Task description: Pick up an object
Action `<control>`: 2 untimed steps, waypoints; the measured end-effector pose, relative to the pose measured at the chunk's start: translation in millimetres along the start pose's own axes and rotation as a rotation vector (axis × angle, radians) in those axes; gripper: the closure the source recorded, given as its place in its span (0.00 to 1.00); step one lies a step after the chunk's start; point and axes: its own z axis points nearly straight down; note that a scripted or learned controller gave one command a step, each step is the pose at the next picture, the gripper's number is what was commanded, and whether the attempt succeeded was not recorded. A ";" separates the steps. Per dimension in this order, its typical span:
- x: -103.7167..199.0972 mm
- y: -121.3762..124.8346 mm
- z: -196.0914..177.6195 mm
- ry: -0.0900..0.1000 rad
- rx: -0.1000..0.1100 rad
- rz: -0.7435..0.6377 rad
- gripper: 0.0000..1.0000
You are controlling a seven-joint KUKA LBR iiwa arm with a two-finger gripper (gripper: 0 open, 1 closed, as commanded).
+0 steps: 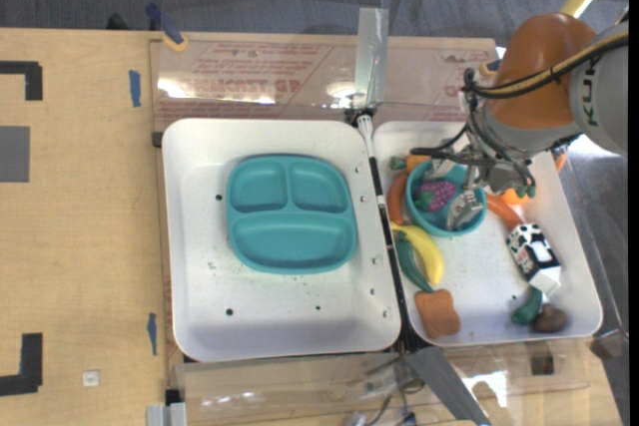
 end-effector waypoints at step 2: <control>61.1 19.7 0.0 -0.022 -0.001 0.164 0.00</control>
